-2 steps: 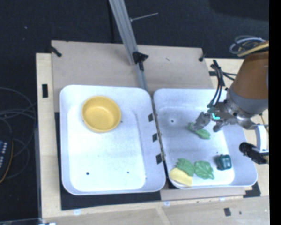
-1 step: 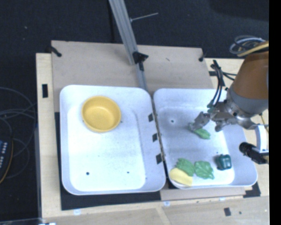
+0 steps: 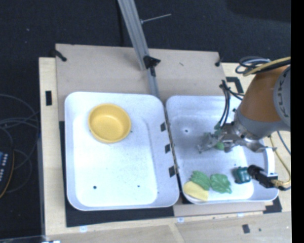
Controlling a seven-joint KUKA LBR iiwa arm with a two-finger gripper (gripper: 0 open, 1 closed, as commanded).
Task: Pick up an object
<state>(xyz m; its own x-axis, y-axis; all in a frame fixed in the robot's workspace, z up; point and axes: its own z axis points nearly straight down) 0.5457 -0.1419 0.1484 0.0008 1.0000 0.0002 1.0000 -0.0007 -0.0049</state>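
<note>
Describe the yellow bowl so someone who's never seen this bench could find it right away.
Start at the left white bin, the one away from the arm. In its far left part sits a round yellow bowl, open side up. It is the lone object in that bin; the green and yellow pieces lie in the other one.

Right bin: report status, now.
Gripper low in right bin, nothing seen in its grasp. Green pieces, yellow piece and dark teal object along near edge. Yellow bowl in left bin. Nothing blocking.
</note>
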